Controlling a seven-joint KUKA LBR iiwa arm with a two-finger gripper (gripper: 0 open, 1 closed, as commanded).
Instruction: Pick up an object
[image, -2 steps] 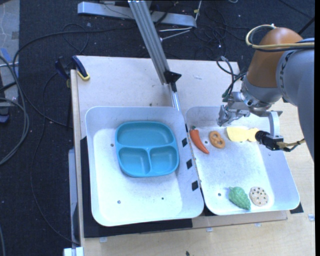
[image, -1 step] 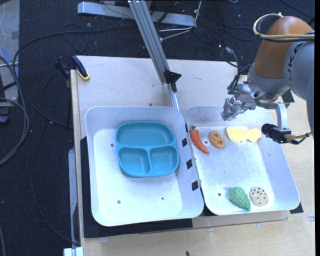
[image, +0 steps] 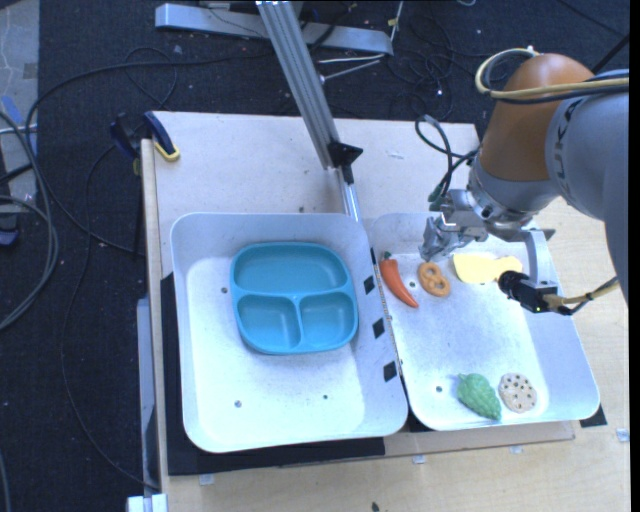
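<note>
While I reach in from the right of the camera view, my claw (image: 437, 240) hangs low over the far end of the right bin (image: 560, 345), and I cannot tell whether it is released or clenched; nothing shows in its grasp. Just below it lies a small pretzel (image: 434, 279), with an orange carrot (image: 400, 283) beside it toward the bin's left wall. A flat yellow piece (image: 484, 268) rests just to the right of the pretzel, partly under my wrist gear. Near the bin's front edge, well apart from the claw, a green leafy item (image: 480, 395) lies just beside a round speckled cookie (image: 517, 392). In the left bin (image: 200, 330) sits a blue divided tray (image: 295, 297). Both bins rest on the desk (image: 240, 160).
</note>
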